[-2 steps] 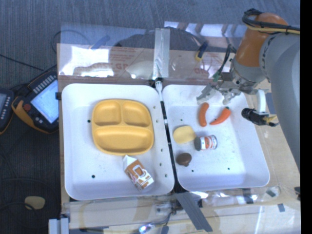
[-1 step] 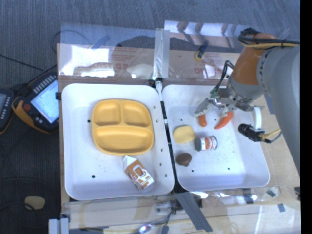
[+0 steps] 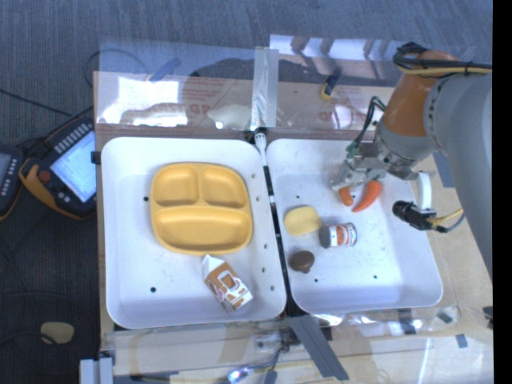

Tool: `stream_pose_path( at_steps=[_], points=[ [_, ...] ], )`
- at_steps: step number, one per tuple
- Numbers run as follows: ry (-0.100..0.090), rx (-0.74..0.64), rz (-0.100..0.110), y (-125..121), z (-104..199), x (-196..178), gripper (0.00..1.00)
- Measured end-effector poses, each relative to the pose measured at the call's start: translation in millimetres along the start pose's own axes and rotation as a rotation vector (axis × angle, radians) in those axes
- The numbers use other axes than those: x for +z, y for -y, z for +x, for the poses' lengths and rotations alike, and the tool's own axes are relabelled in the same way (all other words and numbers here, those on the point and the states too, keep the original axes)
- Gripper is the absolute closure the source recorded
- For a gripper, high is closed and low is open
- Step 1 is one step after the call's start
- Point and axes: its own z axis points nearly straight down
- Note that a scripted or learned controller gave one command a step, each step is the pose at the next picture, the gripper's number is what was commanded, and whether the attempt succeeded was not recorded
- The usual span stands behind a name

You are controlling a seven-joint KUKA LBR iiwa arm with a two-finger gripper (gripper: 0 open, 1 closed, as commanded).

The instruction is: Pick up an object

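In the right-hand bin, up toward its two o'clock corner, the gripper hung low over the white floor, the grey arm with its orange band reaching in from three o'clock. Right at the fingertips lay an orange carrot, slanting from its thick upper end near the gripper down toward seven o'clock. A second, shorter orange-red piece lay just beside it at its nine o'clock side. From where I stood the metal fingers seemed to come down about these two pieces, touching or nearly so, but I could not tell whether the jaws were spread or closed, nor whether anything was truly caught between them; both pieces looked to be resting on the bin floor.

Nearer the bin's centre sat a pale yellow lemon-like lump, and at its four o'clock a small can lay on its side with a red and white label. At six o'clock from the yellow lump was a small brown round object.

The left-hand bin held a yellow divided plate in its middle, and at the plate's five o'clock a small orange and white carton lay tipped over.
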Motion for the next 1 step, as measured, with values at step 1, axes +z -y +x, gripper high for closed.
stream_pose_path(
  at_steps=[1],
  points=[
    [0.003, 0.002, 0.000, -27.4, 47.9, -102.8, 1.00]
  ],
)
